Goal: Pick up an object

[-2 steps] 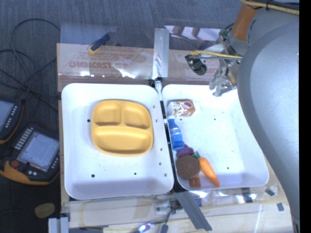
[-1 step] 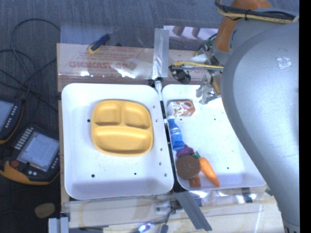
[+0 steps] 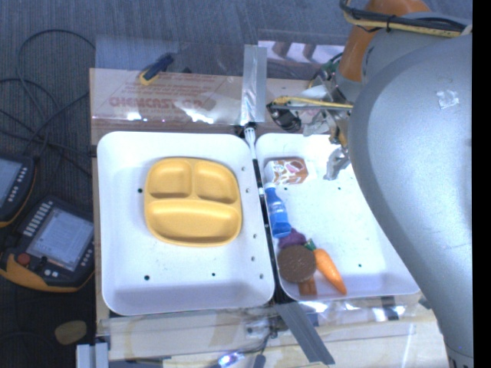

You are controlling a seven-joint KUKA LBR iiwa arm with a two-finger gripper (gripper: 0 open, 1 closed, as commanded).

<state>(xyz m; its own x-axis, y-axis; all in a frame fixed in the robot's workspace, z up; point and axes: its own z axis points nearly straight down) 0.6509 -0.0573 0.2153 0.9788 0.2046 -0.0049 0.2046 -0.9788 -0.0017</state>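
Arm (image 3: 418, 167) above right bin (image 3: 360, 240), carrot (image 3: 329, 271) untouched

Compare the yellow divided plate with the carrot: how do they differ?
The yellow divided plate lies in the left bin; the carrot lies in the right bin. The plate is much larger, broad and compartmented; the carrot is slim, tapered and orange. Both rest untouched.
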